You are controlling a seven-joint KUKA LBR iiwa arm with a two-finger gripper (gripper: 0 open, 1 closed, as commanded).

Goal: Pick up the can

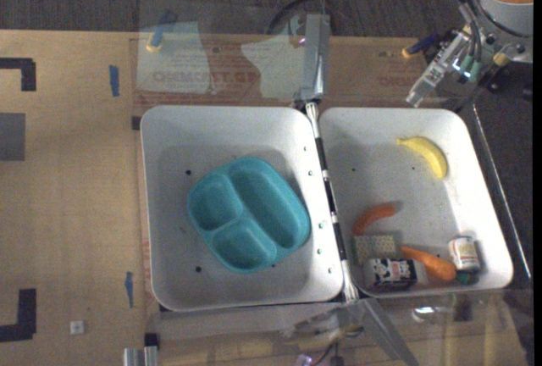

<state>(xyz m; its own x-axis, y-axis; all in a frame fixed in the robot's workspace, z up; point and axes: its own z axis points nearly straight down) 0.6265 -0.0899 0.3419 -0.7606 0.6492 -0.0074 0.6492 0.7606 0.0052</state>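
Lowest in the frame, along the near edge of my right bin (pixel 487 186), sits a small row of things. Going left to right across the whole scene first: the left bin (pixel 161 186) carries a teal divided plate (pixel 247 213), three compartments, lying flat and turned at a slant, roughly in the middle of its floor. A metal divider strip (pixel 314 59) runs up from where the two bins meet toward the top of the frame.

Across in the right bin, an orange carrot-like piece (pixel 375 217) lies just right of the shared wall. Below it is a small speckled sponge-like square (pixel 375 246), and just beneath that, touching or nearly so, a small black-and-white carton (pixel 394 272) on its side. A second orange carrot (pixel 428 263) lies slanted just right of the carton. The can (pixel 463 253), white with a red label, stands in the lower right corner of this bin, close beside that carrot's right end. A banana (pixel 428 155) rests well apart in the bin's upper right part.

My gripper (pixel 421 92) hangs in the upper right of the frame, above the bench just beyond the right bin's far rim, well away from the can. I cannot tell how my grip stands from this angle; nothing is seen in it.
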